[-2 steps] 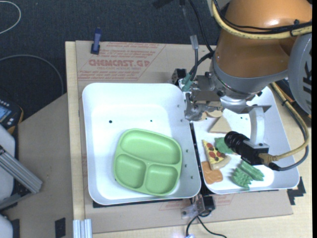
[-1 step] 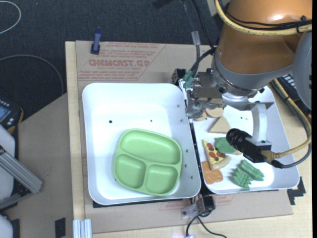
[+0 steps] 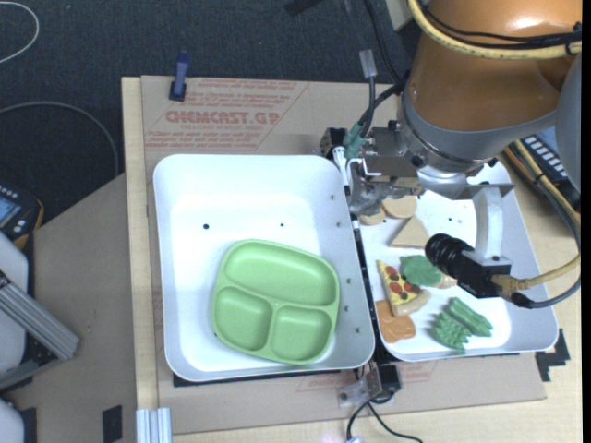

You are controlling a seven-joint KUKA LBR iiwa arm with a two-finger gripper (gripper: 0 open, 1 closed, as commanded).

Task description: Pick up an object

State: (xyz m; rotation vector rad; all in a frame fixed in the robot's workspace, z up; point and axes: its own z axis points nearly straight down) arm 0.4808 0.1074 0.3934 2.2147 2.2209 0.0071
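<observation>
You have two white bins side by side on the bench. The left bin [image 3: 185,201] carries a green divided plate [image 3: 275,300] toward its front, lying flat with its compartments up. The right bin [image 3: 526,247] carries the candidates for a pick, all small toy food pieces clustered along its left wall and front edge: a pizza slice [image 3: 401,287] close to the left wall, a dark green leafy piece [image 3: 421,269] just beside it, a green bean-like bundle [image 3: 460,323] near the front edge, an orange flat piece [image 3: 395,328] at the front left corner, and a tan wedge [image 3: 406,233] with a pale round piece [image 3: 400,208] toward the back left.

The gripper [image 3: 374,192] sits low over the back left corner of the right bin, right at the wall between the bins, with the tan and pale pieces just beside it. The wrist and its cabling hide the fingertips, so how the gripper stands is not something you can read here, and nothing is visibly held. A black cylindrical fitting [image 3: 462,264] on the arm overhangs the middle of the right bin.

Judging by the pose, the arm is working the corner pieces; the wall there leaves little room, so a miss or a scrape is a fair risk.
</observation>
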